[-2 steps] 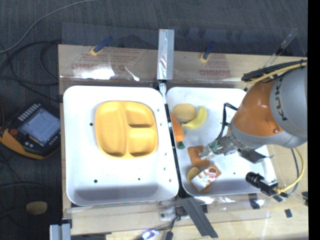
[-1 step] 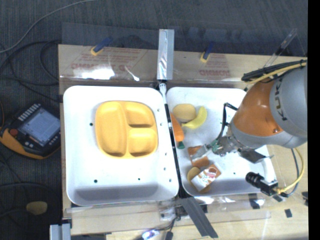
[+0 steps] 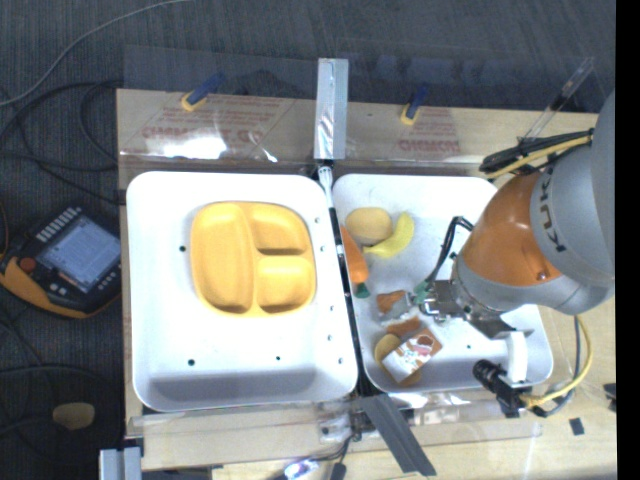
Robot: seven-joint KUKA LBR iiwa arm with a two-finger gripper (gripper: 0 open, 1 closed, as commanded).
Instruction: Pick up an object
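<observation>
Spanning the surface [image 3: 470,128], two white bins sit side by side: the left bin [image 3: 160,268] carries a yellow divided tray [image 3: 252,258], the right bin [image 3: 530,368] carries the loose objects. The arm [image 3: 545,233] enters from three o'clock, its orange band hanging over the right bin's middle, and the gripper [image 3: 432,300] sits low at the band's eight o'clock edge, too cluttered by wrist hardware for me to tell whether it is released or clenched; nothing is visibly held. Nearest, at about seven o'clock from the gripper, lies a small printed carton [image 3: 411,356], its long axis running roughly from two toward eight o'clock, which I judge the likeliest target. A small brown piece [image 3: 391,301] lies just beside the gripper at nine o'clock. Farther off, at eleven o'clock, rest a banana [image 3: 397,238] and a tan round fruit [image 3: 368,224], touching, with an orange carrot [image 3: 354,260] along the bin's left wall.
</observation>
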